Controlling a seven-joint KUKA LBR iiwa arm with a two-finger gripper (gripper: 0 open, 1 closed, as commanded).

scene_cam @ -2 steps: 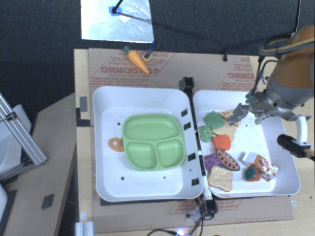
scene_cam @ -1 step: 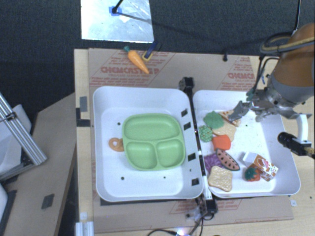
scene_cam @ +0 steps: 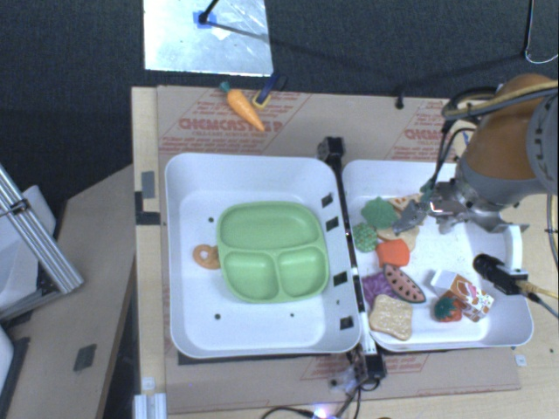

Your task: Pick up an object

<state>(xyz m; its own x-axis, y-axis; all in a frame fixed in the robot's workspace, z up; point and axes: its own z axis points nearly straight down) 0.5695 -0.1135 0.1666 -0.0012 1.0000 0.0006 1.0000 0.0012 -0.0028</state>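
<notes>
Two white bins (scene_cam: 188,234), one green divided plate (scene_cam: 269,250), one pretzel (scene_cam: 206,256), one toy carrot (scene_cam: 244,109).

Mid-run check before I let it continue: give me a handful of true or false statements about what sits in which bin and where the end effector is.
1. The green divided plate sits in the left bin. True.
2. The toy carrot lies inside the right bin. False: it lies on the cardboard behind the left bin, outside both bins.
3. The end effector is over the right bin, near the green leafy toy. True.
4. The small pretzel-like ring rests in one of the plate's compartments. False: it lies on the bin floor, just left of the plate.
5. The slice of toast is at the front of the right bin. True.
</notes>
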